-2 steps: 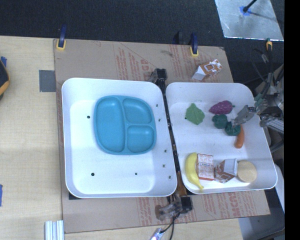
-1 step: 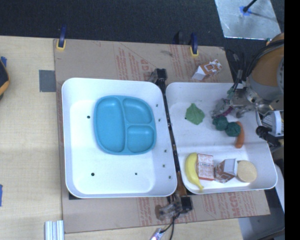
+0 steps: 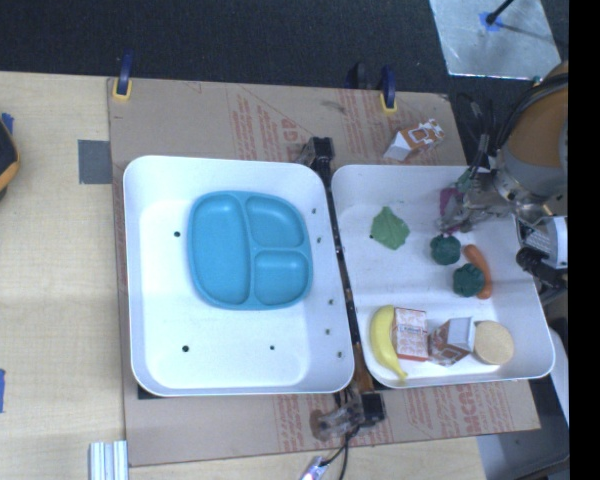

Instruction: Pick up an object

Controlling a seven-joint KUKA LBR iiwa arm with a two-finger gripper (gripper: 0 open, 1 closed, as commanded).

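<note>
My gripper [image 3: 458,220], its opening too blurred for me to tell, hovers at the right bin's [image 3: 420,378] far right, just beyond a dark green lump [image 3: 445,249], so I should centre squarely over that lump before descending, avoiding the carrot [image 3: 479,266] beside it.

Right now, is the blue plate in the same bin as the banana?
No. The blue plate lies in the left bin; the banana lies in the right bin.

The gripper [image 3: 458,211] hung over the right bin [image 3: 365,196], near broccoli [image 3: 445,250], a carrot [image 3: 479,269], a leaf [image 3: 389,228] and a banana [image 3: 382,341]; a blue plate [image 3: 249,249] lay in the left bin [image 3: 150,268].
</note>
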